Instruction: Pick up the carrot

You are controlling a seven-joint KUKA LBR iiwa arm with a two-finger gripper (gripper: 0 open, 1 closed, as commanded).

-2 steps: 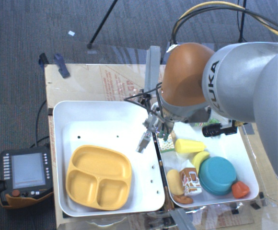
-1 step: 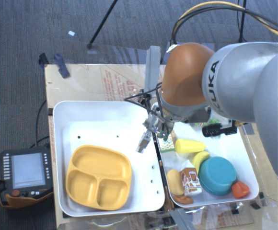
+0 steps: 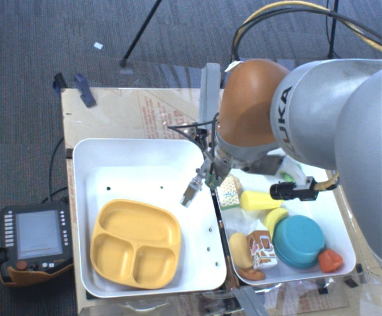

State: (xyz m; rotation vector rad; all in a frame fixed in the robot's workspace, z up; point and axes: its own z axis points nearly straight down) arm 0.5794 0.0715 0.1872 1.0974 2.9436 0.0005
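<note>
The carrot [image 3: 330, 261] is a small orange-red piece in the front right corner of the right bin [image 3: 346, 232], just right of a blue bowl [image 3: 299, 240]. My gripper [image 3: 192, 193] hangs over the right side of the left bin [image 3: 136, 161], close to the wall between the two bins. It is far to the left of the carrot, and nothing shows in its grasp. The arm's orange band [image 3: 249, 104] and grey body cover the back of the right bin.
A yellow divided plate [image 3: 136, 243] lies in the left bin's front. The right bin also holds a checkered packet [image 3: 229, 191], yellow pieces [image 3: 262, 201], a tan lump [image 3: 239, 249], a small carton [image 3: 263, 249] and a brown piece [image 3: 251, 274]. A teach pendant [image 3: 34, 242] sits left of the bench.
</note>
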